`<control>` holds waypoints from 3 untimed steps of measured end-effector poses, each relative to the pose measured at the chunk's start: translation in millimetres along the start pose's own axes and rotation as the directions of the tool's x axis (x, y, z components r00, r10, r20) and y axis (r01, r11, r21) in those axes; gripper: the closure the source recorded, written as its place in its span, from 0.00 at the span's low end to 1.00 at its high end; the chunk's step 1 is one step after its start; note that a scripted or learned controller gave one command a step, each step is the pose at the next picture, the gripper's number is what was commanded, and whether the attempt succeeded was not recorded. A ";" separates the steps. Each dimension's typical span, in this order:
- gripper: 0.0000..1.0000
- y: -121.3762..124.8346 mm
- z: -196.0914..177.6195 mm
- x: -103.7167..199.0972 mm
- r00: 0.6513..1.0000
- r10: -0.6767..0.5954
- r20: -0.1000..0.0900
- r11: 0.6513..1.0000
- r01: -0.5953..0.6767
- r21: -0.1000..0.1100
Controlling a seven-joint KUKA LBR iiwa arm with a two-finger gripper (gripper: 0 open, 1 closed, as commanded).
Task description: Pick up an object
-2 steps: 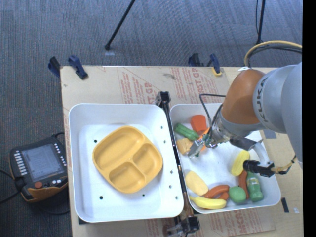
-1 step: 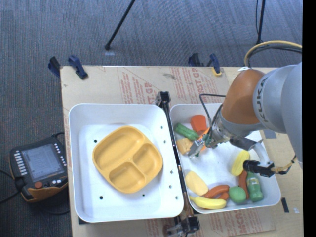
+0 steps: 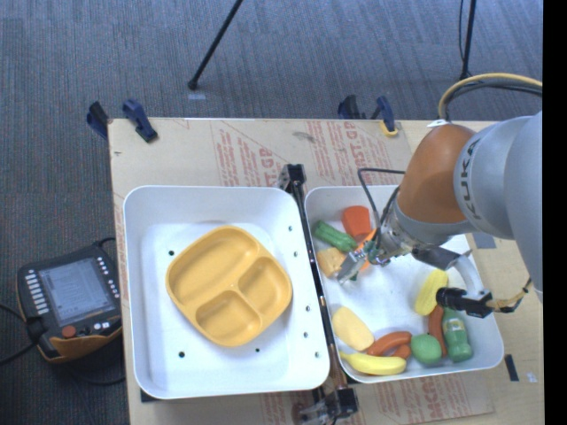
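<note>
My gripper (image 3: 353, 263) is low in the right bin (image 3: 485, 282), near its left side. It sits just right of a tan chunk (image 3: 330, 260) and below a green vegetable (image 3: 334, 235) and an orange-red piece (image 3: 357, 221). The grey arm with its orange band (image 3: 434, 184) covers the bin's upper right part. A yellow oblong piece (image 3: 431, 291) lies to the gripper's right. Along the bin's front lie a pale yellow piece (image 3: 353, 328), a banana (image 3: 376, 364), a red-orange stick (image 3: 390, 342), a green ball (image 3: 426, 350) and a green bottle (image 3: 457, 336).
The left bin (image 3: 142, 237) holds a yellow divided plate (image 3: 229, 286). A teach pendant (image 3: 66, 299) lies on the floor at the left. Blue clamps (image 3: 137, 118) grip the bench's back edge. A black bar (image 3: 306, 228) runs between the bins.
</note>
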State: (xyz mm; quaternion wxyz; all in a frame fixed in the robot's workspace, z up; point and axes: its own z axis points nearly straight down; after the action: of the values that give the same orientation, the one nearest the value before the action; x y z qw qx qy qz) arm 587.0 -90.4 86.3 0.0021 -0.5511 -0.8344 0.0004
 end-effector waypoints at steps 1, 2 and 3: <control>0.00 0.0 0.0 0.0 1.000 0.000 0.000 1.000 0.000 0.000; 0.00 0.0 0.0 0.0 1.000 0.000 0.000 1.000 0.000 0.000; 0.00 0.0 0.0 0.0 1.000 0.000 0.000 1.000 0.000 0.000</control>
State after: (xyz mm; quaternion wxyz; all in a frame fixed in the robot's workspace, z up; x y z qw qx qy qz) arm 587.0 -90.4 86.3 0.0021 -0.5511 -0.8344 0.0004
